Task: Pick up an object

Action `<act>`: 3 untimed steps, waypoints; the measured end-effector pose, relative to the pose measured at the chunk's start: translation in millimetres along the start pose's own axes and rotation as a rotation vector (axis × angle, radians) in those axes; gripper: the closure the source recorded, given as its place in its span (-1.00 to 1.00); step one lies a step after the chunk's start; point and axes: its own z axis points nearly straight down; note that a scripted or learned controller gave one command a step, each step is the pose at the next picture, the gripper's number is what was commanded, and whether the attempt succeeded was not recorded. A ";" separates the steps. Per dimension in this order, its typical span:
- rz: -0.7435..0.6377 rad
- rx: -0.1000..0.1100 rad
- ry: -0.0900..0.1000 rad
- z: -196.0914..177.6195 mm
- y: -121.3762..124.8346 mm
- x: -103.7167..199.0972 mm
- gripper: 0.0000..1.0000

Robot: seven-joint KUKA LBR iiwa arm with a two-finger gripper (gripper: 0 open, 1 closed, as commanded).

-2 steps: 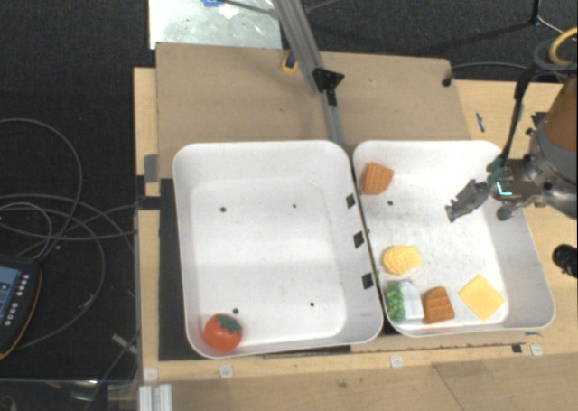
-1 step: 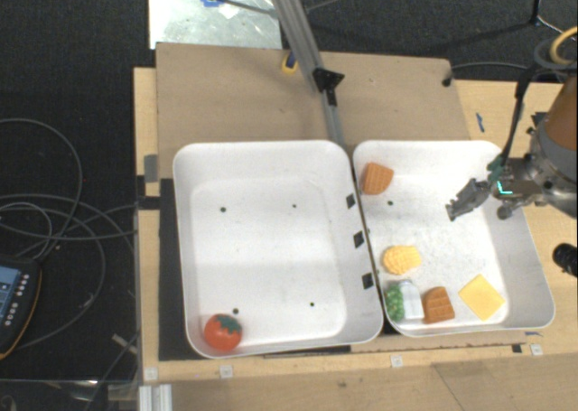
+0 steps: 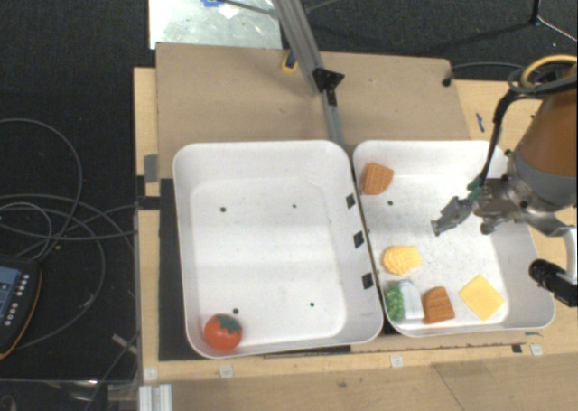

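Red tomato [image 3: 222, 332] with green stem sits in left bin [image 3: 262, 161]; gripper [image 3: 447, 219] state unclear.

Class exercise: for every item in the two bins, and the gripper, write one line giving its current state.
Tomato: resting in left bin's near corner.
Orange piece: lying in right bin, far corner.
Corn: lying untouched.
Brown piece: lying at near edge.
Yellow slice: lying flat.
Gripper: over right bin, holding nothing.

A brown bench [image 3: 235, 93] bears two white bins, left [image 3: 194, 165] and right [image 3: 424, 152], side by side.
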 end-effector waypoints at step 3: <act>0.000 -0.005 0.000 90.8 0.1 0.7 1.00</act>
